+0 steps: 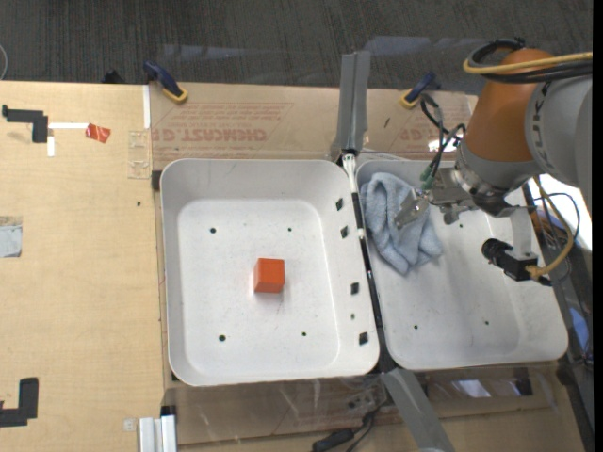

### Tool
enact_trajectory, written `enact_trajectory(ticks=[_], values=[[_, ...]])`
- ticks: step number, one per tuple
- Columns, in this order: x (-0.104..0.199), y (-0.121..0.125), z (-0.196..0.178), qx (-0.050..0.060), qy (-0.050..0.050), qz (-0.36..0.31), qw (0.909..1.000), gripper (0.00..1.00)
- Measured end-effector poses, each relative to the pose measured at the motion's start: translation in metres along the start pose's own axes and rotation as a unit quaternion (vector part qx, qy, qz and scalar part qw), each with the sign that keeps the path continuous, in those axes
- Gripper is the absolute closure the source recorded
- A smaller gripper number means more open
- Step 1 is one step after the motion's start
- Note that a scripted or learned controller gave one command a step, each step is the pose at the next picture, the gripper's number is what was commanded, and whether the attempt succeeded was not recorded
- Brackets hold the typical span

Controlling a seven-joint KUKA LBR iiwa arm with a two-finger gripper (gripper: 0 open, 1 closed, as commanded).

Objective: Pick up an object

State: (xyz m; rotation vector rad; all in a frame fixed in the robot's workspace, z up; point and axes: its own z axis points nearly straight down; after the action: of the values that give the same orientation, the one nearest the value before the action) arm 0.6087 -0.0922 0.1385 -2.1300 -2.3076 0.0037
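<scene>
You had the arm (528, 111) reaching in from the right over the right bin (471, 337). The gripper (411, 213) sat at the upper left of that bin, right against a crumpled light-blue cloth (396, 224). Whether it pinched the cloth or stood apart, you could not tell. An orange block (269, 276) lay alone near the middle of the left bin (188, 252), well apart from the gripper.

Single fixed camera above the bench (75, 252), looking down at a slant, both white bins (179, 281) in frame
</scene>
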Motion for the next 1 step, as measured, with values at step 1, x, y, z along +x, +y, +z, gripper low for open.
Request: enact_trajectory(ticks=[1], values=[[0.0288,-0.0558,-0.0524,0.000,0.000,-0.043,0.9991,0.00]])
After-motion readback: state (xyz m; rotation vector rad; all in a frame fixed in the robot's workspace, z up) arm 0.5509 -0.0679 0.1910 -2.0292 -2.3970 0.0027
